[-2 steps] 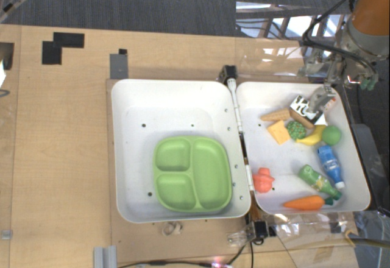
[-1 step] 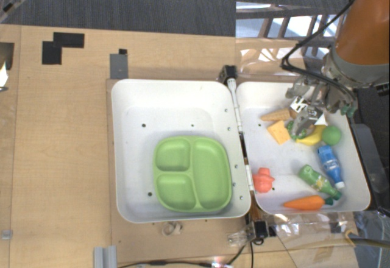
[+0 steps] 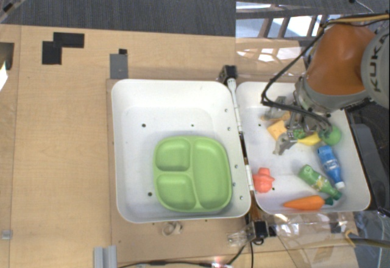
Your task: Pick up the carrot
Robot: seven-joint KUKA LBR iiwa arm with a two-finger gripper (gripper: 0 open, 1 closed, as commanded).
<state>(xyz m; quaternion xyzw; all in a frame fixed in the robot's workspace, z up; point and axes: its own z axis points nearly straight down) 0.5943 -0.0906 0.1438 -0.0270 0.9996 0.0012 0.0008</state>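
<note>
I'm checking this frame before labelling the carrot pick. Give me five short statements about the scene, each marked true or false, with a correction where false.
1. The carrot lies in the right bin, near its front edge. True.
2. The green plate sits in the right bin. False: it sits in the left bin.
3. The gripper is directly over the carrot. False: it is farther back, near the yellow items.
4. A blue bottle lies in the right bin. True.
5. The carrot lies on the plate. False: it lies on the bin floor.
</note>
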